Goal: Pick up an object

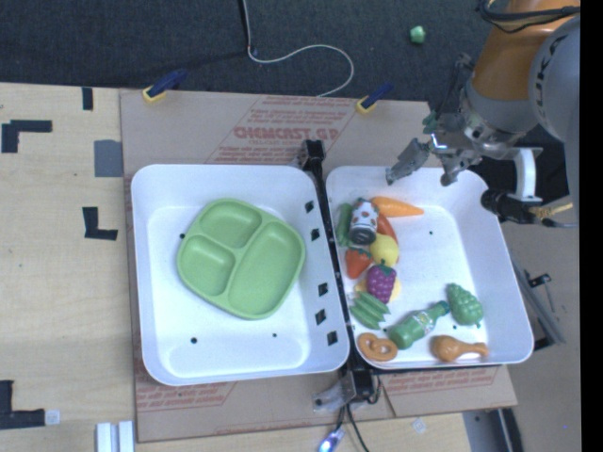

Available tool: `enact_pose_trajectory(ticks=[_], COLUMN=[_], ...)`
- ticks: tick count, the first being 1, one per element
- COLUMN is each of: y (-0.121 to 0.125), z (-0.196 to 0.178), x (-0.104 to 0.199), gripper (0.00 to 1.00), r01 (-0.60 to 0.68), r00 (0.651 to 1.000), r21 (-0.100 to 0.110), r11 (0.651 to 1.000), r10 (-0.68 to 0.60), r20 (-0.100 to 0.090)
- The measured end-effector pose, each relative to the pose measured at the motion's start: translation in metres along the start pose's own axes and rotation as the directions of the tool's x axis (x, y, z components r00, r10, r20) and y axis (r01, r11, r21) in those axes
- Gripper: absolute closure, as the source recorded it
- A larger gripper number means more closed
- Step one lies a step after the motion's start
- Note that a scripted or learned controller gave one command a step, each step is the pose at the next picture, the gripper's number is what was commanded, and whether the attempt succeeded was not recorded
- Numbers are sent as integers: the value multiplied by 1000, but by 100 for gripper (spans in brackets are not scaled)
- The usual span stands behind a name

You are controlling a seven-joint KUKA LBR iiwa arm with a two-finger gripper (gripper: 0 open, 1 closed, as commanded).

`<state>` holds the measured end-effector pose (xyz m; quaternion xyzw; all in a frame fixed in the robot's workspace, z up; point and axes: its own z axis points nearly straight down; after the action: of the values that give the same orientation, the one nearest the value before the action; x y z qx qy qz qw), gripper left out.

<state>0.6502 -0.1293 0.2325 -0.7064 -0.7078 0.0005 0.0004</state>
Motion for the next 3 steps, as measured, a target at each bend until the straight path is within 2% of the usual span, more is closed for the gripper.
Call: enact_pose_trajectory(ticks=[1,2,3], y=[-14,-33,-54], z=[52,113,150], x=[96,14,34], gripper=[0,0,0], r01=[8,-8,-1], r00=[1000,1000,1000], r21=[6,7,1], r11=[1000,1000,1000], r10=[-8,8,1], r20=[-4,3,0])
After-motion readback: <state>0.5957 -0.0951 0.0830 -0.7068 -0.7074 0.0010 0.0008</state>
